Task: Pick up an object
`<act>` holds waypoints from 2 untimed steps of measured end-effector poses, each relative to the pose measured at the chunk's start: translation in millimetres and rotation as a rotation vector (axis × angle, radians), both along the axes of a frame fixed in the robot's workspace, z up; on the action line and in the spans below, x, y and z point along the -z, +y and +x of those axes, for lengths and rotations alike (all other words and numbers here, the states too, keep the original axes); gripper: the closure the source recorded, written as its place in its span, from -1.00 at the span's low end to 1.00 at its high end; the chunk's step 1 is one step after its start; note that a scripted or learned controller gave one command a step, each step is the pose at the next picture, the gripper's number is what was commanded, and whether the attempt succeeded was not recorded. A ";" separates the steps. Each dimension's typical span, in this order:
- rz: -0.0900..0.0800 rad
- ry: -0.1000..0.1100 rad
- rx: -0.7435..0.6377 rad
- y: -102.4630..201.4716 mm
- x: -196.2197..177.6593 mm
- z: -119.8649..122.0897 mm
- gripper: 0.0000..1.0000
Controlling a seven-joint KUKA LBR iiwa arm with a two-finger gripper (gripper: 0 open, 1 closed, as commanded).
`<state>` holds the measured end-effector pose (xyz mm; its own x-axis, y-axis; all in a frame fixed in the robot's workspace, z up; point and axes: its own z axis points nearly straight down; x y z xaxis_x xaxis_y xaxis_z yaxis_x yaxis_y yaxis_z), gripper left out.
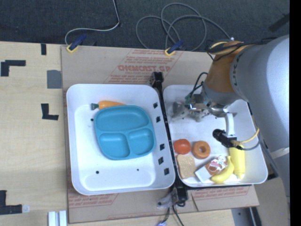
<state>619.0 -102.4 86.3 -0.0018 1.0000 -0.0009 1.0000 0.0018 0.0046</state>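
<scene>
The left bin [77, 173] holds a blue divided plate [124, 131] with three compartments, lying flat near the bin's upper middle, and an orange carrot-like piece [110, 104] pokes out from under the plate's top edge, touching it. A black divider runs between the two bins. In the right bin [256, 178] the toy food crowds the lower part: a red tomato [182, 146] sits just beside a brown ring-shaped donut [201, 149], and below them lies a tan slice of bread [186, 166]. To its right a small white-and-red packet [212, 167] rests against a yellow banana [226, 172], whose curve touches another yellow piece [238, 160] standing beside it. Above all of this the gripper [188, 108] hovers low over the bin's upper left area, well apart from the food; whether it is released or clenched cannot be told here. The grey arm [263, 79] with its orange band [221, 74] reaches in from the right.
</scene>
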 end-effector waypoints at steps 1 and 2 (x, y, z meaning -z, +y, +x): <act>0.004 0.046 0.010 3.4 3.7 37.8 -1.00; 0.002 0.053 0.001 3.0 -6.1 36.9 1.00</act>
